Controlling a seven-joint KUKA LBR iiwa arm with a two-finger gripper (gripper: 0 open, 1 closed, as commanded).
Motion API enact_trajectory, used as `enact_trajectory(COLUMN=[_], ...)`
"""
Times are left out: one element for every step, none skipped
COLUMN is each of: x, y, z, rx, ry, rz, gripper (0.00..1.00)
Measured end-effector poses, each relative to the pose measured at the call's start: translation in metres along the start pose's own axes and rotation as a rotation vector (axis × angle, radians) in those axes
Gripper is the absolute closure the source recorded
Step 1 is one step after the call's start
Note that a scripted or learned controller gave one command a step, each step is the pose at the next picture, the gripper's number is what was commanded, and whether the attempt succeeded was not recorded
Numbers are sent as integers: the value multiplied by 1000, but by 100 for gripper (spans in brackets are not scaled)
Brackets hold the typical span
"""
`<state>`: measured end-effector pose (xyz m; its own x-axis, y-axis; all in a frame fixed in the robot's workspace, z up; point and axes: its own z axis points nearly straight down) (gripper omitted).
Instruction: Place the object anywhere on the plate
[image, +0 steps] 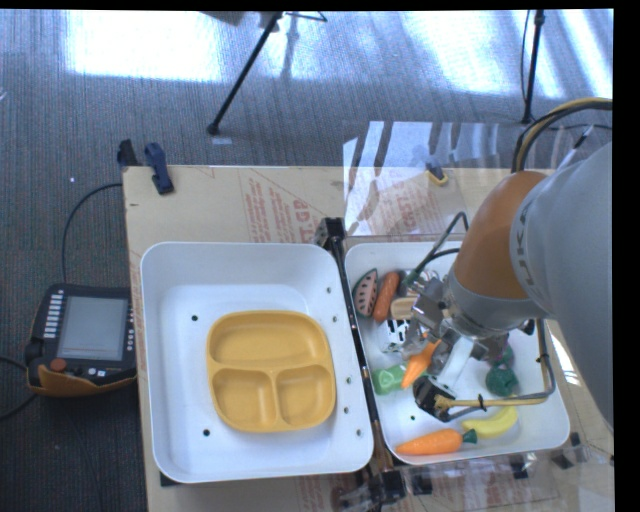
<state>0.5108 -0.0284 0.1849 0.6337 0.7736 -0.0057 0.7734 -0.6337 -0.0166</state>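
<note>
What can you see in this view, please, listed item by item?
left bin: one, white, on the bench
right bin: one, white, beside it
plate: one, yellow, three compartments, middle of left bin
carrots: two, orange, right bin; one at the front, one by the gripper
orange piece: one, right bin, back left
watermelon slice: one, red and green, beside the orange piece
banana: one, yellow, right bin, front right
green pieces: two, right bin; left side and right side
clamp: one, blue, bench's back left corner
pendant: one, dark, floor left of bench
arm: one, grey with orange band, over right bin
gripper: one, above right bin's middle
</note>
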Motion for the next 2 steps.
enact_trajectory(x=[76, 73], y=[-58, -56], z=[-83, -80], rx=[-10, -8], ry=[7, 0], rz=[-8, -4], gripper=[100, 0])
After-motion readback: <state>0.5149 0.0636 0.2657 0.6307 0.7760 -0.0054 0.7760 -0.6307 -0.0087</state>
